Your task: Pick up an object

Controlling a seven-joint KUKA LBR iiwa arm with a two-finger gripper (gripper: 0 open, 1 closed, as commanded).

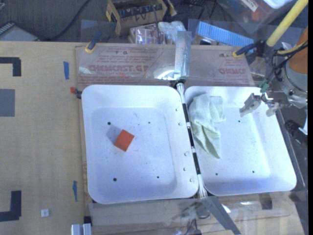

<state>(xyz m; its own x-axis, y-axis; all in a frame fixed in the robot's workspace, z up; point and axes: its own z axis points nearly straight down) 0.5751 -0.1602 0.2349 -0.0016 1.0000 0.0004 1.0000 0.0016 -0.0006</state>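
Item one: left bin (93, 102), white and shallow, sat on the bench (39, 146). It held a single orange block (124, 140), which lay left of the bin's middle, flat on the floor and apart from every wall.

Item two: right bin (288, 175), white, stood side by side with the left one, their rims meeting along the centre seam. It held a pale green cloth (206, 123), crumpled, lying along the bin's left side just beside the seam, its far end bunched wider and its near end tapering to a point.

Item three: my gripper (258, 105), which hung over the far right part of the right bin, near its far rim. My two fingers stood parted with a plain gap between them, and nothing sat in that gap. The cloth lay to my left, apart from my fingers; the block lay well apart, across the seam in the other bin.

Item four: my arm (296, 77), grey with an orange band, which came in from the right edge of the bench.
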